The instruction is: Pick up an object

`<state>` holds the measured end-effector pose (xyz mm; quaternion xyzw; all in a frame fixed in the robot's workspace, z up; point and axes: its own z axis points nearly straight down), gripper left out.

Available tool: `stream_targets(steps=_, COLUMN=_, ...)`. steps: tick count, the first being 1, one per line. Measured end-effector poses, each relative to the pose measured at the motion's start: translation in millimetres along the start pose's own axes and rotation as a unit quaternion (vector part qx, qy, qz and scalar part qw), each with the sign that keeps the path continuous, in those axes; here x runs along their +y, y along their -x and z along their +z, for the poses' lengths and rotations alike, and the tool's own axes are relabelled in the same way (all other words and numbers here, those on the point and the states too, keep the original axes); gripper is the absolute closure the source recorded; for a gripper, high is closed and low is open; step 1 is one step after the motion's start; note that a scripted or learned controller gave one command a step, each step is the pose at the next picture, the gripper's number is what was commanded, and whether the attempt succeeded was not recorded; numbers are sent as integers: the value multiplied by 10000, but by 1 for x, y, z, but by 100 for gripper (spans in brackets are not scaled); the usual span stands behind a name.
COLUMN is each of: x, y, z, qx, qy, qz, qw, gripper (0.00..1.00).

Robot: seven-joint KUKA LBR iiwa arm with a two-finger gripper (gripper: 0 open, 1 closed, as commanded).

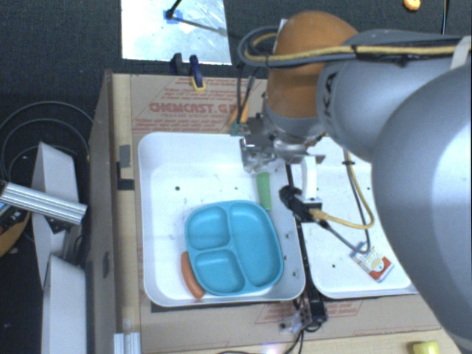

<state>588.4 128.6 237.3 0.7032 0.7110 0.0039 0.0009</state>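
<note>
the claw (259,162) hangs over the far right part of the left bin (158,198), right above a green stick-like object (263,192) lying against that bin's right wall. i cannot tell how it is set (the wrist hides it). this looks like the approach step; next it would need a straight descent onto the green piece. room is tight there: the wall on one side, the blue divided tray (232,248) just beside, an orange sausage (191,276) near the front edge.
</note>
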Motion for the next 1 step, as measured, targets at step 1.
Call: stream_targets(steps=1, x=-11, y=34, z=26, qx=-29, qy=-40, qz=64, qw=10000, gripper=100)
